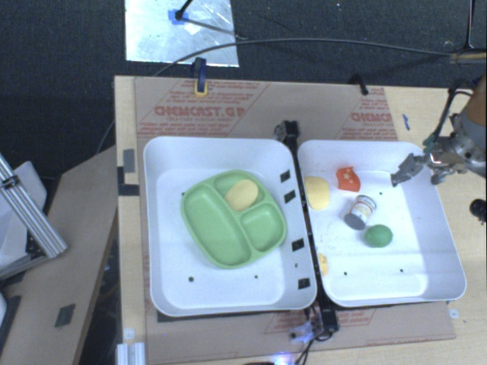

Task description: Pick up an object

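1. The arm enters at the right edge of the camera view, in the upper half of the frame.
2. A sliver of orange shows at the edge above the grey wrist.
3. The wrist is a bulky grey and metallic block, lying to the right of the fingers and slightly above them.
4. The gripper [417, 167] points left and a little downward from that wrist.
5. One dark finger [403, 170] juts out furthest left; a second dark part sits just right of it.
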Robot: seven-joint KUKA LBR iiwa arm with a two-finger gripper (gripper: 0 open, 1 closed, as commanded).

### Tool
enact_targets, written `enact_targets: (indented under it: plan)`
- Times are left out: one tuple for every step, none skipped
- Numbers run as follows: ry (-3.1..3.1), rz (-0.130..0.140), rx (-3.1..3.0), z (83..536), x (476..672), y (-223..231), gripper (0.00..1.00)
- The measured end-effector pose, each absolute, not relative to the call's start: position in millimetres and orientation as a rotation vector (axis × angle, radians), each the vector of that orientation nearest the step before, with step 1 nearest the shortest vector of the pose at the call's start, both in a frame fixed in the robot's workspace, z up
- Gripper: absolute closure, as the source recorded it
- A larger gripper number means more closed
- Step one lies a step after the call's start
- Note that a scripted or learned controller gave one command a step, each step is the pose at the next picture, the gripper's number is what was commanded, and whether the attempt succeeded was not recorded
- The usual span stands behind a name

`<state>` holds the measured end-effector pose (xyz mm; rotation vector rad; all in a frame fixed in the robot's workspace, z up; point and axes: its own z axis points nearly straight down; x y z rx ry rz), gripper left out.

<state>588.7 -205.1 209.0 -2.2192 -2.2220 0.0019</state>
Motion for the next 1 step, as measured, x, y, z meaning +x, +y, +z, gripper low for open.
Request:
enact_targets:
  plan:
    - [-2.222,0.001,-2.219,162.6,583.4,-197.8,0.0]
